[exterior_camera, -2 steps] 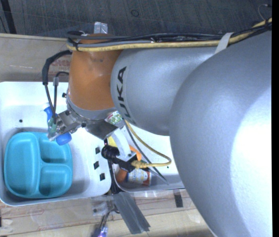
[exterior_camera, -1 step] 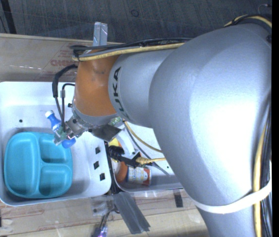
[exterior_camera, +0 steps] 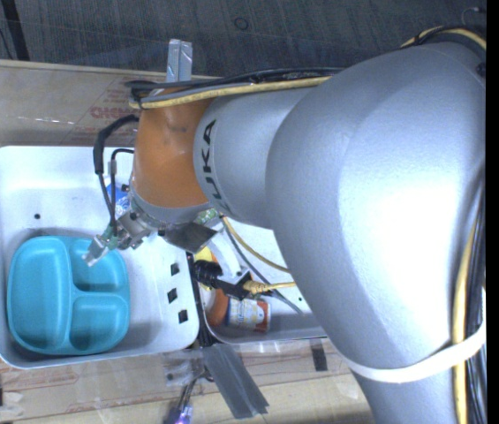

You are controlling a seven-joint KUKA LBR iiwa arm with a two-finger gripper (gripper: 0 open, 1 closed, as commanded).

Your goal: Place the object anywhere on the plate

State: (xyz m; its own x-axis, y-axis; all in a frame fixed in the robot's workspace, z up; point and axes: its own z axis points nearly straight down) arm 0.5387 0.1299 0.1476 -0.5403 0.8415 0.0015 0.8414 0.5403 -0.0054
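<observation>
A light blue plate (exterior_camera: pixel 64 297) with three compartments lies in the front part of the left white bin (exterior_camera: pixel 28 184). My gripper (exterior_camera: pixel 101 249) reaches down from the orange wrist band (exterior_camera: pixel 171 162) and hovers at the plate's upper right corner, over the rim of the small back compartment. I see no object in it from this angle. A small blue item (exterior_camera: pixel 122 203) shows just behind the gripper, beside the wrist cables; what it is I cannot make out.
The big grey arm (exterior_camera: pixel 346 210) covers most of the right bin (exterior_camera: pixel 267 329). In the strip of that bin that shows lies an orange and white labelled container (exterior_camera: pixel 236 313). Black cables loop beside the wrist (exterior_camera: pixel 101 153).
</observation>
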